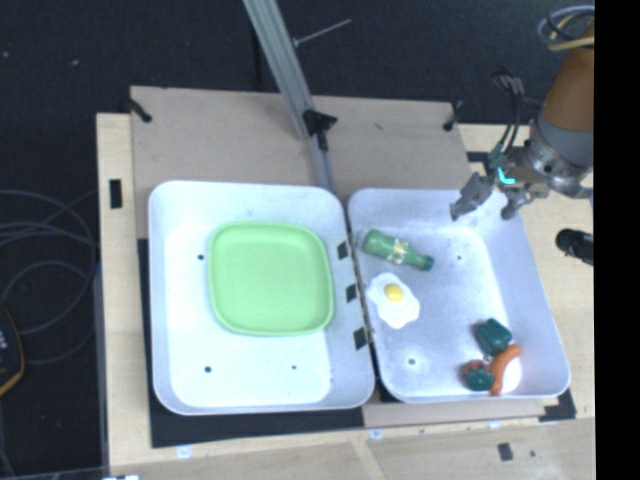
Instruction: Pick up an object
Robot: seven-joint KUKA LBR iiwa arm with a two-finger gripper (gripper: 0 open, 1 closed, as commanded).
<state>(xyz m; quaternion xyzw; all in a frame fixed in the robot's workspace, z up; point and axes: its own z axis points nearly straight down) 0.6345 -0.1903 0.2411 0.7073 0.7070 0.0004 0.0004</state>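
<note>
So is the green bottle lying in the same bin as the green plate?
No, the green bottle lies in the right bin beside the fried egg, while the green plate sits in the left bin.

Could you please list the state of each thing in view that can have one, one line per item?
gripper: open, holding nothing, over the right bin's upper right corner
green bottle: lying on its side in the right bin
fried egg: flat, yolk up, near the right bin's left wall
green plate: flat, upright, in the left bin
small toys: clustered in the right bin's lower right corner
</note>
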